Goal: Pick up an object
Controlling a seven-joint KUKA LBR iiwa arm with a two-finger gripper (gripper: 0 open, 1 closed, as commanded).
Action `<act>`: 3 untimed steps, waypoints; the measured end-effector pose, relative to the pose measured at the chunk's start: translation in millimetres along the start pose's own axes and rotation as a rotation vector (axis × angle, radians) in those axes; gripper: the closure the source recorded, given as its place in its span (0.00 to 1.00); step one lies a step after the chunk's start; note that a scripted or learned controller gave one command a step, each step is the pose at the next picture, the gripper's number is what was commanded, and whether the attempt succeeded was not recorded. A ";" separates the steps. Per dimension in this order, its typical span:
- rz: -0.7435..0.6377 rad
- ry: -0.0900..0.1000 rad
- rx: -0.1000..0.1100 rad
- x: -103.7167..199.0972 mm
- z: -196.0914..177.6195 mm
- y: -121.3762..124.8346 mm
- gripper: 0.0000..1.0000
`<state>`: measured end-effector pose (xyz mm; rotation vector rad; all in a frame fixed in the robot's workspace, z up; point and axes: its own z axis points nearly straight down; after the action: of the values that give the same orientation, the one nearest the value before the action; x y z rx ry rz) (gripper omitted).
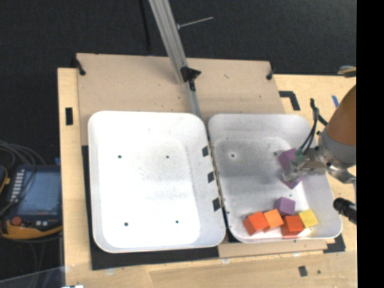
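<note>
a small, matte purple block (288, 158) sits against the gripper (293, 174) in the right bin (252, 131); whether the gripper grips it is unclear.

Grey arm (336, 146), orange band, black cables

A single fixed camera sits high above the surface (150, 89), looking down at a slant from its near edge. It stands far enough back to take in both white bins (150, 179) and the dark floor beyond.
</note>
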<state>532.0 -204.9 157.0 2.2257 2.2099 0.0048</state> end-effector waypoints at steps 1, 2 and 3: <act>-0.011 -0.001 -0.002 8.2 -53.4 6.5 1.00; -0.011 0.000 0.003 7.1 -58.5 7.3 1.00; -0.014 0.002 0.005 57.9 -51.4 19.7 1.00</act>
<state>551.9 -147.1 208.5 2.2138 2.2287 0.0020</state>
